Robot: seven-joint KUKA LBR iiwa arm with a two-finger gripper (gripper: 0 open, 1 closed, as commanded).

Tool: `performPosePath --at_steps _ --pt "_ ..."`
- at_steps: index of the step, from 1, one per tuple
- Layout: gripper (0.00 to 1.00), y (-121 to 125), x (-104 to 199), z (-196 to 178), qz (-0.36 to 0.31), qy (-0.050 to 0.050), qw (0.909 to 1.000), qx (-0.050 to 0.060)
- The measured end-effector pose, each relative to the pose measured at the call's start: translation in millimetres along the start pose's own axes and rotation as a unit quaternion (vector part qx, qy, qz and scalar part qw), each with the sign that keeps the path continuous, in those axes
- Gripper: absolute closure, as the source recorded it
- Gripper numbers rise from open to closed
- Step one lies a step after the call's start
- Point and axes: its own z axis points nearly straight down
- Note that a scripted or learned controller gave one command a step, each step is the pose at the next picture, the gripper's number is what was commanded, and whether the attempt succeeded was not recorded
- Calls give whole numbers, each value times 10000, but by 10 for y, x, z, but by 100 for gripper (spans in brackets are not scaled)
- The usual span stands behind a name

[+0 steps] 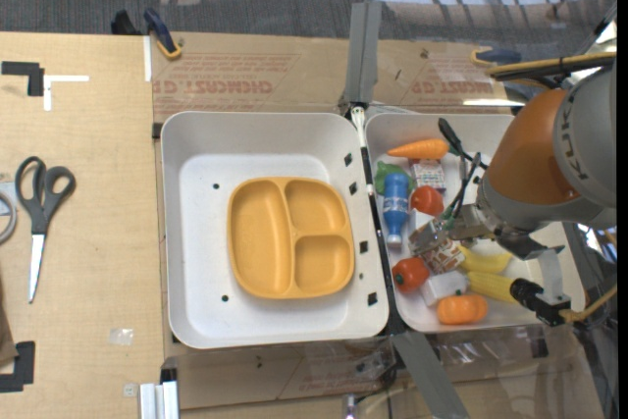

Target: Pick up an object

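While the grey arm (559,162) with its orange band reaches in over the right bin (388,128), its gripper (439,240) sits low among the toy food near the middle of that bin. Whether the hand is spread or closed cannot be told, since clutter and the wrist hide it, and nothing can be seen held.

Taking the blue bottle (394,201) as the landmark: it lies along the right bin's left side, near the divider. Just above and to its right lies an orange carrot (419,149). Right beside it sits a red tomato (427,200), with a small white packet (428,175) just above that. Below the bottle lies a second red piece (410,273), and further down to the right an orange fruit (461,309). A yellow corn cob (494,285) lies right of these, under the arm.

Left of the bottle, across the divider, the left bin (186,211) holds a yellow divided plate (291,237). Far left of the bottle, scissors (41,206) lie on the wooden bench (88,309).
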Motion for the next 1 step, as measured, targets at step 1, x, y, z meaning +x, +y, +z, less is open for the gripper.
performPosePath --at_steps 1 --pt "100 8 -6 -93 -8 0 10000 -5"
